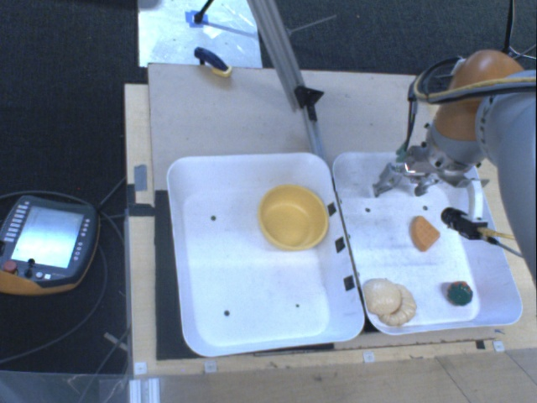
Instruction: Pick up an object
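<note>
While the tool (403, 183) hovers, its arm (506, 117) is cut off rightward.

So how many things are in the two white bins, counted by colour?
Yellow: 1, the bowl
Orange: 1, the wedge
Cream: 1, the lump
Dark green: 1, the ball
Total: 4

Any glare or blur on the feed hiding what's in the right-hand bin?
Camera view: even, soft light, only faint shadows; the right-hand bin is bright but not washed out; the orange piece and cream lump read clearly; the gripper looks slightly smeared; the dark green object lacks detail.
</note>
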`<state>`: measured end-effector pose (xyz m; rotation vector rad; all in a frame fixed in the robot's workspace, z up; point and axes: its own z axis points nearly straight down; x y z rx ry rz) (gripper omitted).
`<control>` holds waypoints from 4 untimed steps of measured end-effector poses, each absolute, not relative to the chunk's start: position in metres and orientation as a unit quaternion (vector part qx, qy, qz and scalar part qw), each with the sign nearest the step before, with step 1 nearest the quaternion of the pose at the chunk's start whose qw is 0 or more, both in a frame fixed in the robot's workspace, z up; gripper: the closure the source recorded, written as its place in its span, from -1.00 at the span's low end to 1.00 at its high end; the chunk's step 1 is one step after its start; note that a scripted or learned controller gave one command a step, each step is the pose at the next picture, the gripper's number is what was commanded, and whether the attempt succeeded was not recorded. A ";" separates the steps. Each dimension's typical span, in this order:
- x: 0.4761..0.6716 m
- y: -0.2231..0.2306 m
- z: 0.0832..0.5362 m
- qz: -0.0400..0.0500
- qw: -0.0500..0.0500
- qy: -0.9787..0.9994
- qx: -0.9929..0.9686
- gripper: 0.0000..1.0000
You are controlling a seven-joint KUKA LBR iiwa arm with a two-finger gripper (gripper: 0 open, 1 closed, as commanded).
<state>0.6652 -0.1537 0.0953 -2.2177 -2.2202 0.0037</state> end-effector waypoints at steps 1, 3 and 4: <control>0.666 -0.153 0.091 0.000 -0.001 -0.708 -0.707 -1.00; 0.672 -0.163 0.154 -0.002 -0.002 -0.707 -0.707 1.00; 0.675 -0.153 0.209 -0.002 -0.003 -0.708 -0.707 1.00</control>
